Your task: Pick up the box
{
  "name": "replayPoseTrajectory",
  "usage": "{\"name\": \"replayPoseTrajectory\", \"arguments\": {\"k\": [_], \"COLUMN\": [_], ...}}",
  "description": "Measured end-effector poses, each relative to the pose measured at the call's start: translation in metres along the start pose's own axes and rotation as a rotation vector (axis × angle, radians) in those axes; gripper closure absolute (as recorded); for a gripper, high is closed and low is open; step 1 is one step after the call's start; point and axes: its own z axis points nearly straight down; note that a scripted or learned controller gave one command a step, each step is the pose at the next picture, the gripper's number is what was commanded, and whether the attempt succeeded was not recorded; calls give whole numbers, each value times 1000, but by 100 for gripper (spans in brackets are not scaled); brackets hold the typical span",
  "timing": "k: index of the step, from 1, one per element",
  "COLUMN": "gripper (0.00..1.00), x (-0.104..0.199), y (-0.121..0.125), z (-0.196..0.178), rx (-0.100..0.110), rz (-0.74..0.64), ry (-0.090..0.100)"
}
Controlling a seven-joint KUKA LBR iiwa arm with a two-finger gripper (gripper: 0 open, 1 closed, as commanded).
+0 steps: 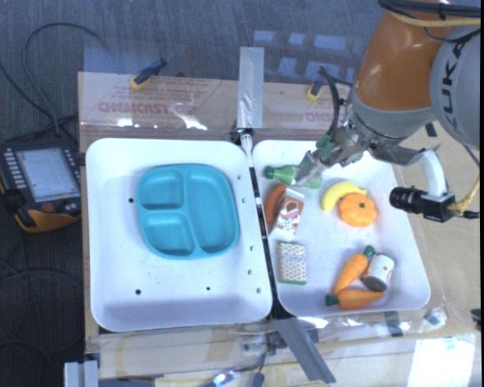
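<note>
A small flat box [292,262] with a greenish speckled face lies in the right bin [411,248], near its left wall. Just above it rests a white and red carton [289,216], tilted against an orange-red piece of toy food [273,203]. My gripper [310,168] hangs over the bin's far left corner, beside a green toy item [281,172]. It is well above and apart from both the carton and the box. Nothing shows in its grasp.
The right bin also holds a banana [341,191], an orange [357,210], two carrots [351,271], [356,298] and a small can [379,271]. A blue divided plate [185,210] lies in the left bin [113,280]. A black camera module [415,201] sticks out to the gripper's right.
</note>
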Motion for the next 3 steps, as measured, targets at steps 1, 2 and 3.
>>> {"name": "replayPoseTrajectory", "arguments": {"k": [1, 2, 3], "gripper": [100, 100, 100], "x": [-1, 12, 8], "y": [1, 14, 91], "z": [-8, -128, -25], "rx": [3, -2, -1], "rz": [1, -169, -252], "ry": [-3, -3, -1]}}
